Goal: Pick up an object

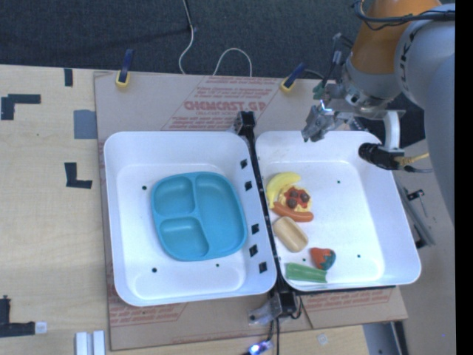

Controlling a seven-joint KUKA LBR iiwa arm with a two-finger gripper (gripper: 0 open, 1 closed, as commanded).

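Observation:
My gripper [315, 129] hangs over the far edge of the right bin [369, 198], with nothing visible between its fingers. Toy food lies along that bin's left side: a yellow banana [281, 184], a dark red berry cluster [298, 197], an orange hot dog sausage [293, 214], a tan bun [290, 233], a red pepper-like piece [322, 257] and a green piece [306, 273]. All of these lie well in front and to the left of the gripper.
The left bin [126, 198] holds a blue divided plate [197, 214]. A black clip strip [253, 191] joins the two bins. Both bins rest on a cardboard sheet [214, 106] clamped at its far corners. The arm [399, 43] fills the upper right.

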